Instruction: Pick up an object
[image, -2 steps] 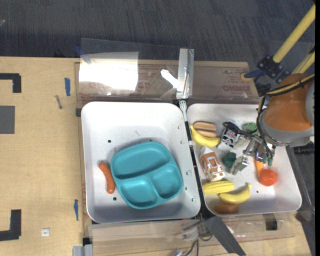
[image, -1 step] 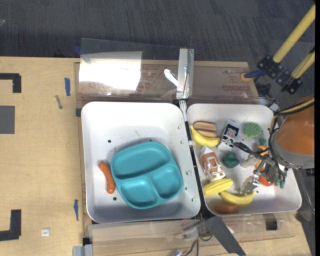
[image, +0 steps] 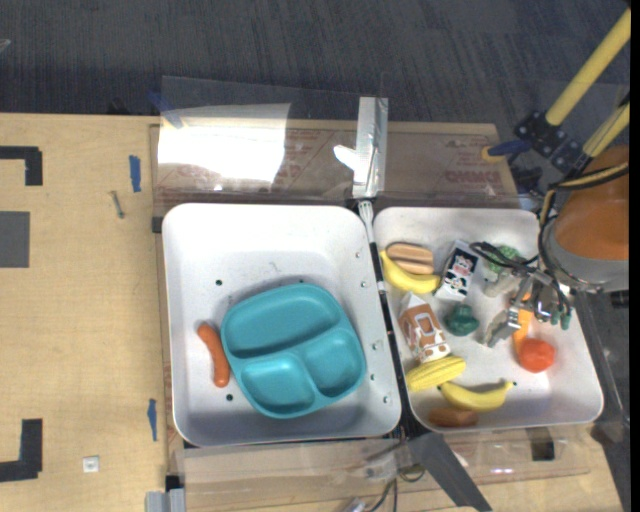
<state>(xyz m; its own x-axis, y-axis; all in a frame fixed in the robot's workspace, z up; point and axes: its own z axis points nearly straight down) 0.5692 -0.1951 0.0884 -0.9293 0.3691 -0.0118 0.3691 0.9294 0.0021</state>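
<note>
Nearest me, at the bottom of the frame, a banana lies along the lower edge of the right bin, with a yellow wedge just above it and something reddish-brown tucked against the rim below. Left of these, the left bin holds a teal divided tray set at a slant, and an orange carrot-like stick rests just beside its left edge. Farther up in the right bin the clutter thickens: a small brown-and-white carton, a green lump, an orange ball, a second banana lying against a bun-like piece, and a black-and-white packet. The gripper hangs low over the right-hand part of that bin, just above the orange ball, which looks to me like the likeliest target since it sits apart from the rest. Metal parts and wires blur together there, so I cannot tell how the pincer stands or whether it has anything. Beyond both bins, a clear sheet backs the bench.
</note>
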